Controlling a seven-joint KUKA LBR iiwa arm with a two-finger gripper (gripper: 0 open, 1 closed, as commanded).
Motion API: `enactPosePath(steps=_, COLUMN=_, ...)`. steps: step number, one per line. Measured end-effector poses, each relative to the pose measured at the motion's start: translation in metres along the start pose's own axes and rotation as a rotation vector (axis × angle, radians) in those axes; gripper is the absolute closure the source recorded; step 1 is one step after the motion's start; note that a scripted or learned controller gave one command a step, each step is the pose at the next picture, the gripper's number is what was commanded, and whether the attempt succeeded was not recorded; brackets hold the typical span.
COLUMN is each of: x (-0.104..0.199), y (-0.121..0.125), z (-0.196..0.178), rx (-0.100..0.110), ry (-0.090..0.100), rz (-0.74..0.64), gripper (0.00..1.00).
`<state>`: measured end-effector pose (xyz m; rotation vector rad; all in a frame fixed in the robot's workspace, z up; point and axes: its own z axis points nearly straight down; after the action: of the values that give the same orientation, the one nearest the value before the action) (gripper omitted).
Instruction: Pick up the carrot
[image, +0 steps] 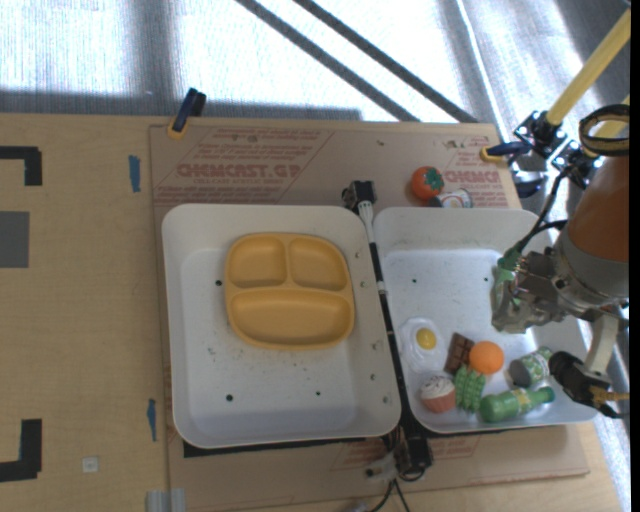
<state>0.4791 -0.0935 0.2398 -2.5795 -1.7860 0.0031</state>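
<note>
The carrot (485, 358) lies in the right bin (440, 270) near its front. It shows a round orange body, with what looks like its green leafy top (468, 388) toward the front edge. My gripper (512, 305) hangs over the right side of that bin, a little behind and to the right of the carrot. Nothing is visibly held in it. The gripper's body and the wrist above it hide its tips.
Around the carrot lie a fried egg (424, 338), a brown chocolate piece (458, 350), a cupcake (437, 393), a green bottle (515, 402) and a small can (530, 368). The left bin (200, 380) holds a yellow divided plate (290, 290). A tomato (427, 183) sits outside, behind the bins.
</note>
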Motion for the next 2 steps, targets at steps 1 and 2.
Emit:
enactPosePath(steps=1, x=0.0282, y=-0.003, z=0.0331, rx=0.001, ry=0.0, rz=0.297, gripper=1.0)
enactPosePath(steps=2, x=0.0285, y=-0.0024, z=0.0233, rx=0.001, ry=0.0, rz=0.296, gripper=1.0)
